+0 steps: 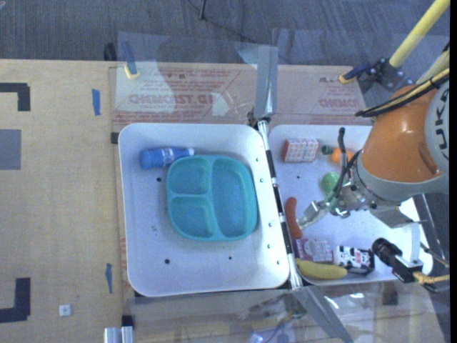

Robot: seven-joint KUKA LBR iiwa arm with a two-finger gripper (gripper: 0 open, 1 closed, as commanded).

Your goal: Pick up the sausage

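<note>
The sausage (292, 218), reddish and slim, lies just left of the pincer (314, 213) in the right bin (400, 274), hard against the wall it shares with the left bin (136, 213). Its long axis runs toward and away from the camera, crosswise to the arm's reach. The pincer's two fingers are spread, pinching nothing, tips near the sausage but apart. Room is tight: a banana (321, 269) and small packet (314, 249) lie below the pincer, a green item (330, 183) just above it.
</note>
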